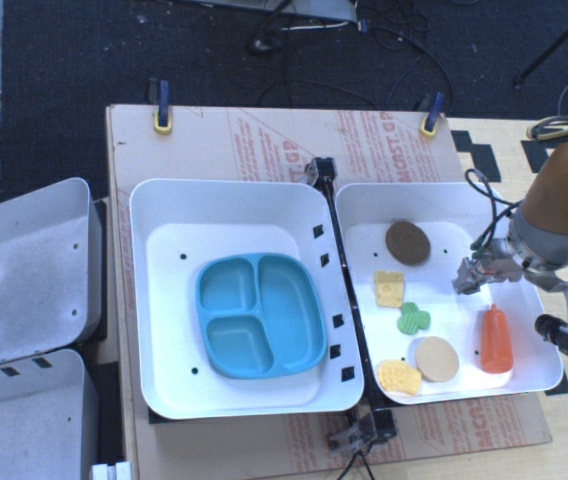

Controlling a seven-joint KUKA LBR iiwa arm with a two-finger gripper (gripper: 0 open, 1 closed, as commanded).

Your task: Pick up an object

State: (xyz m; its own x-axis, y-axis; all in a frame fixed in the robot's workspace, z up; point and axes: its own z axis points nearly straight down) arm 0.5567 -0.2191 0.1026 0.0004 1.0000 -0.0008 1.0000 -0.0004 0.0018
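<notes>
The right bin [444, 200] holds several toy foods. A dark brown round cookie [407, 242] lies at the back, a yellow cheese square [389, 289] and a green clover-like piece [414, 319] sit in the middle. At the front are a tan round cracker [436, 359] and a yellow waffle-like piece [399, 376]. An orange carrot-like stick [495, 339] lies at the right. My gripper [476, 274] hangs over the bin's right side, just above and left of the orange stick, with nothing seen between its fingers.
The left bin [164, 268] holds a blue three-compartment plate [260, 313]. A black divider [339, 268] runs between the bins. The arm [559, 203] comes in from the right over the right bin's rim. White trays [24, 268] lie off the bench at left.
</notes>
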